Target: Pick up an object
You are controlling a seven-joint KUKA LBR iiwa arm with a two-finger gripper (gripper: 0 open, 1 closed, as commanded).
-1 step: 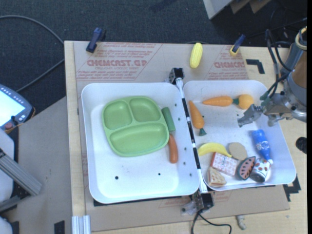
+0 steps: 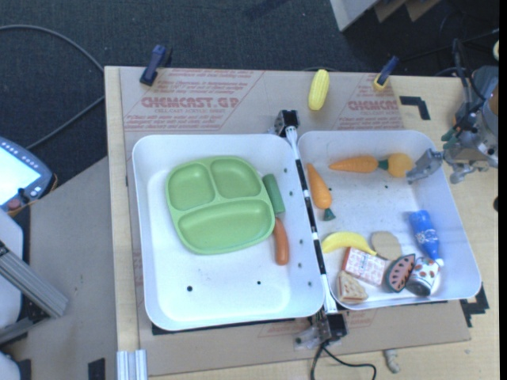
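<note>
While the grey two-finger gripper [image 2: 426,165], its state unclear, is hovering beside the orange plastic carrot [image 2: 354,164], it is risking a rim strike on the right white bin [image 2: 458,212].

At the right edge of our camera view, we see the arm's grey wrist reaching in, with a sliver of orange band at the very margin behind it. The gripper [image 2: 437,165] hangs low off the wrist, its metal fingers [image 2: 421,167] pointing leftward and slightly down. We see nothing held between the fingers, and we cannot make out how wide the jaws stand from this angle.
</note>
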